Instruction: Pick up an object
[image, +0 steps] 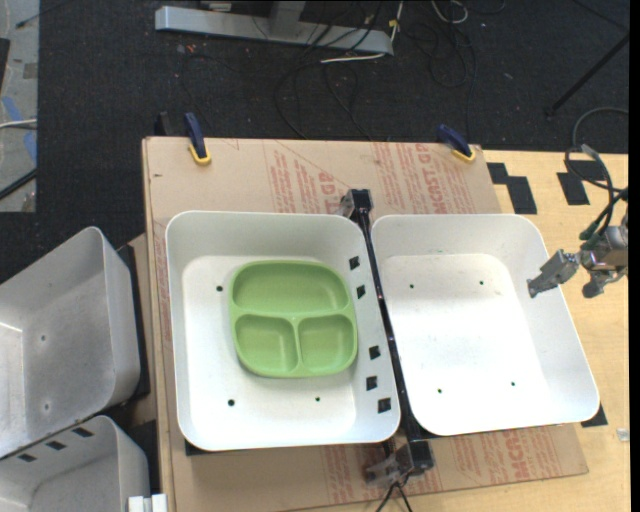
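A light green divided plate (295, 318) with three compartments lies flat in the left white bin (200, 400), slightly left of its middle. My gripper (572, 278) hangs at the far right of the view, over the right rim of the right white bin (540, 400). Its two fingers are spread apart and hold nothing. One fingertip (546, 274) points in over the bin's right edge. The plate is a full bin's width to the left of the gripper.
The two bins sit side by side on a cardboard-covered bench (280, 170), joined by a black divider strip (375, 300). Yellow-and-blue clamps (197, 140) hold the board's back edge. Extra white tubs (60, 330) stand off the bench at the left.
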